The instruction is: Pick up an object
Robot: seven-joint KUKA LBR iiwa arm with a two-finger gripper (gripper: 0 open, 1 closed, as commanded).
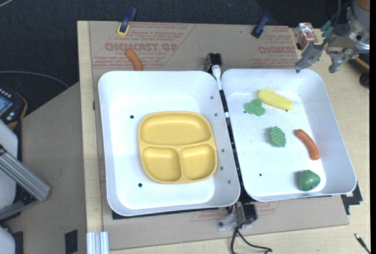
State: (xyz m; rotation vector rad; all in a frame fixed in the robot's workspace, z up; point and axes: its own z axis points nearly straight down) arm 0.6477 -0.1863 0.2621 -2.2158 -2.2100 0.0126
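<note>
Roughly, largest to smallest:
Left bin (111,129): held a yellow divided tray (176,146) at its middle.
Right bin (329,112): carried all the loose items.
Gripper (318,59): hovered over the far right corner of the right bin, fingers spread apart, nothing between them.
Corn cob (275,100): lay nearest, near and left of the gripper, long axis running left-far to right-near.
Sausage (307,144): sat nearer still, angled.
Green pepper (308,179): rested at near right corner.
Green pieces (277,136): lay left of the sausage.

Right bin (329,106): corn (275,100), two green pieces (254,107), sausage (307,144), green pepper (308,180), all apart.
</note>
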